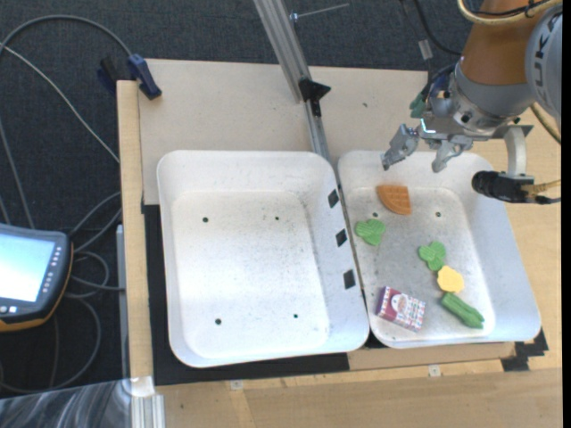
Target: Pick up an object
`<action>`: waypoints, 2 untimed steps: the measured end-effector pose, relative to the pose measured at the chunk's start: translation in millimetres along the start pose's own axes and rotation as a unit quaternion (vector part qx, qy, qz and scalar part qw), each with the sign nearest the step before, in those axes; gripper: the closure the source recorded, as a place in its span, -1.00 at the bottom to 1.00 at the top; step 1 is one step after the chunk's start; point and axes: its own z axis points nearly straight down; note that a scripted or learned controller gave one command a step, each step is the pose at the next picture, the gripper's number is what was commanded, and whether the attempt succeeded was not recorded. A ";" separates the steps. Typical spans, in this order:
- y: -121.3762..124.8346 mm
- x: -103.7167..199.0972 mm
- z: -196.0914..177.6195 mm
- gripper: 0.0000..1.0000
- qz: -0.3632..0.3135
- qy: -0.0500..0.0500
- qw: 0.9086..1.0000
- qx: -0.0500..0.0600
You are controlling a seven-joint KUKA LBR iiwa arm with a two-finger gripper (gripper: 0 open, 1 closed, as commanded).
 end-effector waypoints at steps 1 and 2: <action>0.8 0.0 -3.2 -1.00 0.000 0.000 1.000 -0.003; -9.9 1.2 50.4 -1.00 0.000 0.000 1.000 0.000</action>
